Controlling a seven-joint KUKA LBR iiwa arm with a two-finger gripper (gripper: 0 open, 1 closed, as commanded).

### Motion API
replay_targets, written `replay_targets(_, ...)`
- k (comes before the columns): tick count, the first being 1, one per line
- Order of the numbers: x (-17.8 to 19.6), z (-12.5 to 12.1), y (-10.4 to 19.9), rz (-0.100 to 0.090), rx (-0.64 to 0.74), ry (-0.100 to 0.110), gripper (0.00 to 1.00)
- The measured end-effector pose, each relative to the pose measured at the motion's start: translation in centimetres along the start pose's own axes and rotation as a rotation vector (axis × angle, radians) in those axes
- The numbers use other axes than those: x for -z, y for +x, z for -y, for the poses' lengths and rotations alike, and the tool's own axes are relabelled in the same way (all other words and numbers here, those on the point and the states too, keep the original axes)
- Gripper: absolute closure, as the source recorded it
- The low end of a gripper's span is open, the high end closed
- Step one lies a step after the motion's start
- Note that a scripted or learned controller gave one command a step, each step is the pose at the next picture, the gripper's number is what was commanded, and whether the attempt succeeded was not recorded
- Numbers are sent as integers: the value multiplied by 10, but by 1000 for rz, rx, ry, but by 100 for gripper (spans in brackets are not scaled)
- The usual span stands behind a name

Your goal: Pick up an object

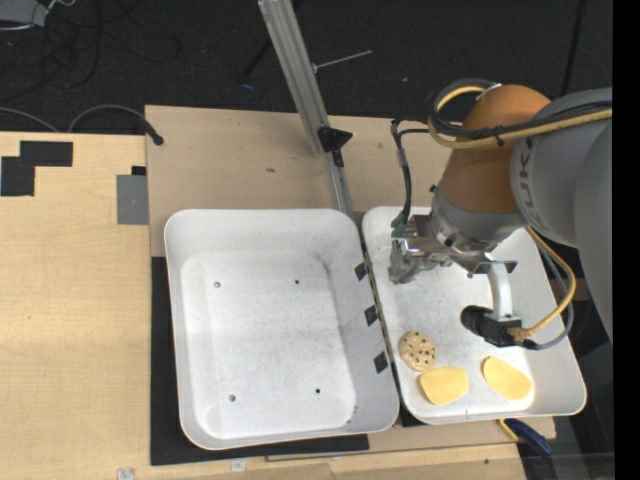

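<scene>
Three small objects lie in the right bin (560, 393) near its front edge. A round tan cookie with dark chips (417, 349) is on the left. Two flat yellow pieces sit beside it, one (443, 385) in front of the cookie and one (507, 377) farther right. My gripper (405, 265) hangs low over the back left part of the right bin, close to the wall between the bins and well behind the cookie. Nothing shows between its fingers.
The left bin (265, 328) is beside the right one, with black clips along the shared wall. A slanted metal rail (300, 78) rises behind the bins. The grey arm with its orange band (500, 138) covers the right bin's back right part.
</scene>
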State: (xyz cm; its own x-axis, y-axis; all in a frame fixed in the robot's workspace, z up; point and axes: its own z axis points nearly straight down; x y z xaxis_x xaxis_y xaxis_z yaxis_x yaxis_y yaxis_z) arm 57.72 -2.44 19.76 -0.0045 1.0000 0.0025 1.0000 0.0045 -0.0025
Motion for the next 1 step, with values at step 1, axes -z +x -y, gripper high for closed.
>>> replay_targets(1,8,-16,39,2,-1,-1,100)
